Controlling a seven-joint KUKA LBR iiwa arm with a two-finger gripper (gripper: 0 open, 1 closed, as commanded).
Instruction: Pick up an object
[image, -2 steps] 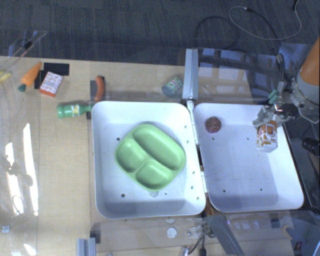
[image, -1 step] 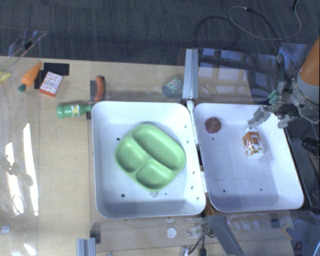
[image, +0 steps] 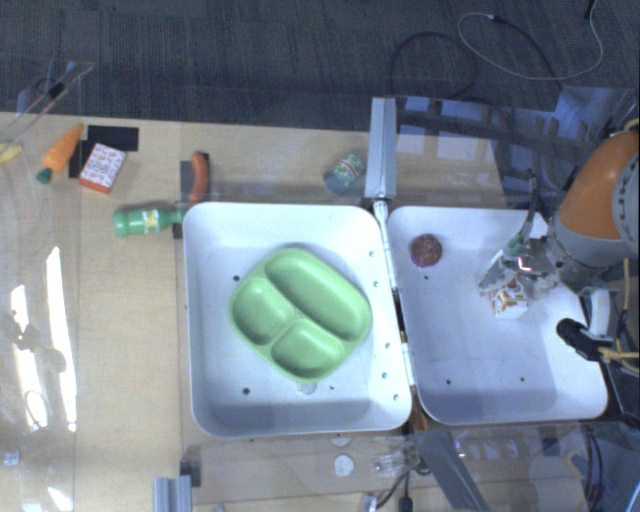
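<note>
In the right bin (image: 480, 395) a crumpled silvery wrapper (image: 505, 290) with red and white print lies near the right wall. A small round brown object (image: 427, 250) rests at that bin's far left corner. The left bin (image: 205, 400) holds a green divided plate (image: 300, 312) at its middle. My gripper (image: 527, 262) reaches in from the right and sits right at the wrapper's upper right edge, its tip merging with the foil. The grey wrist with the orange band (image: 605, 190) hangs above the bin's right wall.
On the bench behind the left bin lie a green bottle (image: 148, 220), an orange-handled tool (image: 199, 177), a small printed box (image: 101, 167), an orange marker (image: 60, 152) and a crumpled greenish wrapper (image: 346, 172). A metal divider post (image: 380, 150) stands between the bins.
</note>
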